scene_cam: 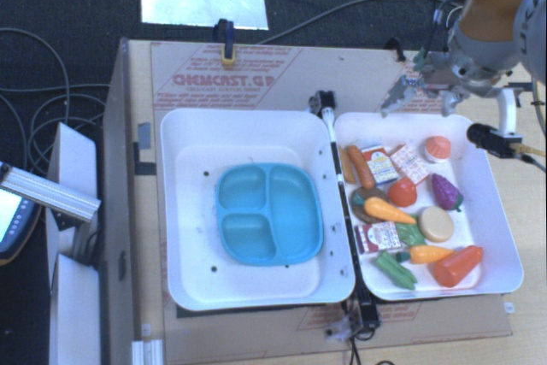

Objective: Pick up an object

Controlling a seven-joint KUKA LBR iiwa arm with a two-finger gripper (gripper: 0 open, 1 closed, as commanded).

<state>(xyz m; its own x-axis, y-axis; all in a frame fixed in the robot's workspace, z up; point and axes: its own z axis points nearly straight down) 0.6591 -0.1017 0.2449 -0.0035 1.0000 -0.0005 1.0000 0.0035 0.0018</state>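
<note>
No single object is fixed by the task, but the purple eggplant [445, 191] in the right bin [504, 256] is judged a fair choice: it lies below the jaws [421, 97] and a little to their right in the camera view, with some bare floor on its outer side. It is likely a light, hollow plastic toy, stiff and smooth, so it could slip or roll if pinched near its tapered end; a hold across its thick middle is advised. Just beside it, on the side nearer the bins' divide, a red tomato [402, 192] and a round beige piece [437, 224] are seen, with an orange carrot [389, 209] and small printed cartons [381, 164] crowded beyond. The jaws are poised above the bin's far rim, spread apart with nothing between them. Well off to their left and lower, a blue divided tray [267, 214] is held by the left bin [184, 184] on the counter [256, 73].
</note>
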